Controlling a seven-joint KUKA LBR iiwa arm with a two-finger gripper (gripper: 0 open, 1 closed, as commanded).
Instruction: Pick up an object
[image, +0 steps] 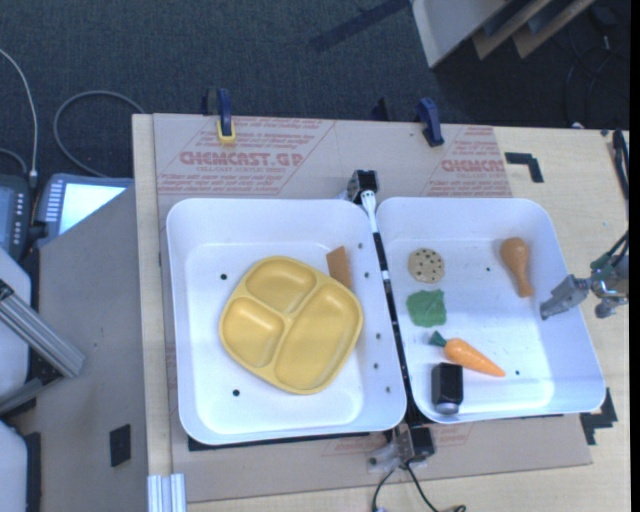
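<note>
The right bin (560, 392) holds several toy foods: a round cookie (426, 264), a green leafy piece (428, 307), an orange carrot (473, 358), a small black object (447, 387) near the front wall, and a tan drumstick (517, 264). My gripper (584, 302) hangs over the right rim of this bin, just right of and below the drumstick. Its fingers are spread open with nothing between them. One grey finger (562, 297) points left toward the bin floor.
The left bin (190, 300) holds a yellow divided plate (290, 323) and a small orange-brown block (339, 266) by its right wall. A black clamp (364, 185) sits where the bins meet. Cables lie on the floor at the left.
</note>
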